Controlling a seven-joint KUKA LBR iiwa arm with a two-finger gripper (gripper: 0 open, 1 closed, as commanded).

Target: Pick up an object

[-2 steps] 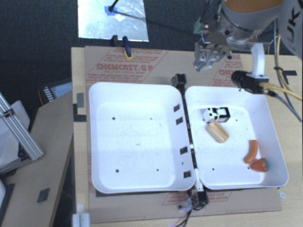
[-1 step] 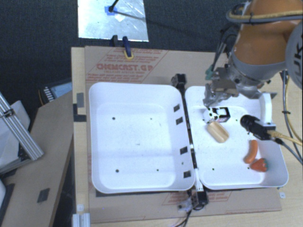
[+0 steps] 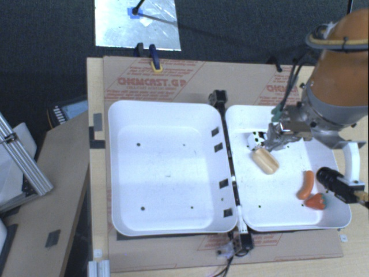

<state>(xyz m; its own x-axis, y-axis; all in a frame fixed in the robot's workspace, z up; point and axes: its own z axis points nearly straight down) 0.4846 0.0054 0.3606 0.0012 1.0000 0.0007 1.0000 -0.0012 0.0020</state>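
My gripper (image 3: 275, 136) hangs low over the right bin (image 3: 288, 221), near its back middle. Just left of it lies a small black-and-white object (image 3: 255, 138). A tan, bread-like roll (image 3: 266, 161) lies below and slightly left of the gripper, close to it. Nearer the bin's right front are an orange sausage-shaped piece (image 3: 307, 184) and a small red piece (image 3: 315, 201), which touch each other. I see nothing held in the gripper.
The left bin (image 3: 121, 154) sits beside the right one, with a black clipped divider (image 3: 226, 160) between them. Both rest on a cardboard sheet (image 3: 173, 77). A shiny metal plate (image 3: 137, 16) lies beyond the bench.
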